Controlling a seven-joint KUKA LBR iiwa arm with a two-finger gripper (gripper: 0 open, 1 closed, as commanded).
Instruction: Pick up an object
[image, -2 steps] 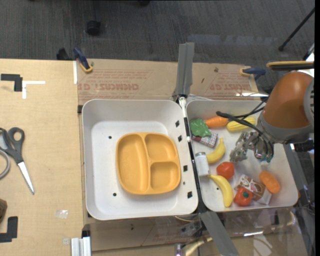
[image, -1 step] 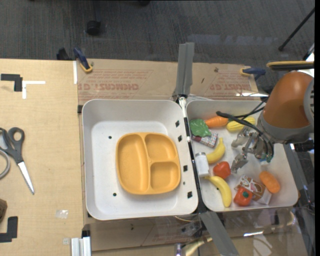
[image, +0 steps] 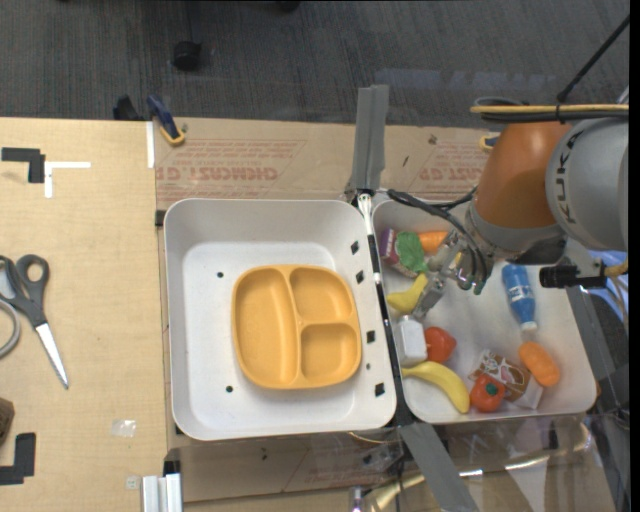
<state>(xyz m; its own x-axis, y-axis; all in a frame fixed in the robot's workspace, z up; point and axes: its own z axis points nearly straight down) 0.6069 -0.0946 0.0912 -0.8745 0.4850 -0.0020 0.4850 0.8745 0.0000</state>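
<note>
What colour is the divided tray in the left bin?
Yellow-orange, plain; the tray shows best in the camera view.

Divided plate (image: 297, 327) in left bin (image: 190, 300), scissors (image: 38, 310) further left

A yellow tray (image: 297, 327) sits in a white bin (image: 190, 330), near yellow bananas (image: 440, 381), a red tomato (image: 438, 344) and a blue bottle (image: 519, 293).

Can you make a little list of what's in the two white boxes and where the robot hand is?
left bin: yellow divided plate
right bin: banana, blue bottle, orange piece, red tomato-like toy, green and purple packet
gripper: low over right bin's left side, beside a yellow item
bench: scissors at far left
</note>
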